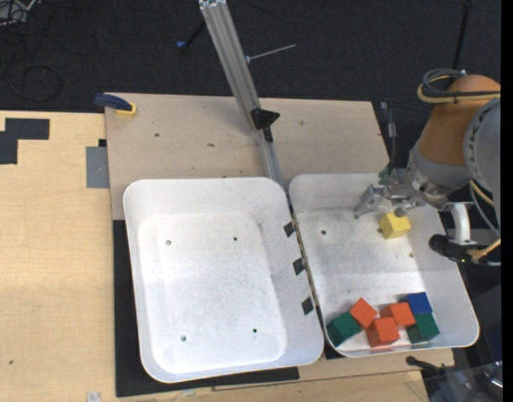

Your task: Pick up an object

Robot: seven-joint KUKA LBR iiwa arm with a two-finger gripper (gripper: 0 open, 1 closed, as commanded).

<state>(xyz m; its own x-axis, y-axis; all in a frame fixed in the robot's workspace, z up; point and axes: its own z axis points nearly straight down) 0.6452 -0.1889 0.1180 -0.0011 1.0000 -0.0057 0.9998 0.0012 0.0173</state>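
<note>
We are hovering our gripper (388, 201) with fingers spread, just beside the yellow block (396, 224), gripping nothing.

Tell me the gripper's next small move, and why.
Probably a short shift toward the yellow block, then down. The gripper sits in the right bin, just up and left of that block, which lies alone, apart from the cluster of blocks.

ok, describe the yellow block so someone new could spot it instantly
Look at the right-hand white bin, the one nearest the arm. In its upper part, just below the claw, sits a small yellow block on its own. It is the lone yellow piece; the orange, green and blue blocks cluster at the bin's bottom edge.
</note>
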